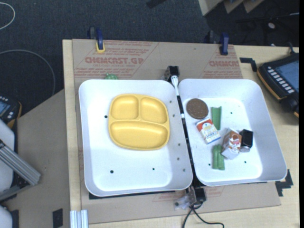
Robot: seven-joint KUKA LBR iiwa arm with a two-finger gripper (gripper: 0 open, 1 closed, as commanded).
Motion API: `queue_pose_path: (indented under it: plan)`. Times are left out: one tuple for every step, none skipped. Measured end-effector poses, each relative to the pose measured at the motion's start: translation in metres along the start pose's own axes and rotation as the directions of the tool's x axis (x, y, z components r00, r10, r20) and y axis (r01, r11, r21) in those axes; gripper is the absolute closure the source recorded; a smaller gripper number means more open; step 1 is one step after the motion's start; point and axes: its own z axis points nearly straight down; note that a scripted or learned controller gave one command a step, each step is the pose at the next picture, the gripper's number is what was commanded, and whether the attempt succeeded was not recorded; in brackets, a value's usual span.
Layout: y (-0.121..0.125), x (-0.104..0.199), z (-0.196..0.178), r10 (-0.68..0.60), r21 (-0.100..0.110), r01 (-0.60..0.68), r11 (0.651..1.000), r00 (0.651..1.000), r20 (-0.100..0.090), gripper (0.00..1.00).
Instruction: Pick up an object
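The right bin [247, 91] holds several small objects. A brown round disc [197, 108] lies near its upper left. Below it rests a red and white packet [208, 130]. A green strip [216, 117] lies beside the disc, and a second green piece [217, 157] sits lower down. A small carton [231, 144] leans against a black block [246, 138] in the bin's middle. In the left bin [95, 151] lies a yellow divided plate [139, 121].
Both bins sit on a brown board [142, 58] held by clamps [99, 40] at the back edge. A handheld controller [284, 77] lies at the far right. Cables run under the bins' front edge [194, 203].
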Motion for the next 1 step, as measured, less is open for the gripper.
queue_pose_path:
  plan:
    - [0.0001,0.0145,-0.0004,-0.005,0.002,0.005,1.000,1.000,-0.003,1.00]
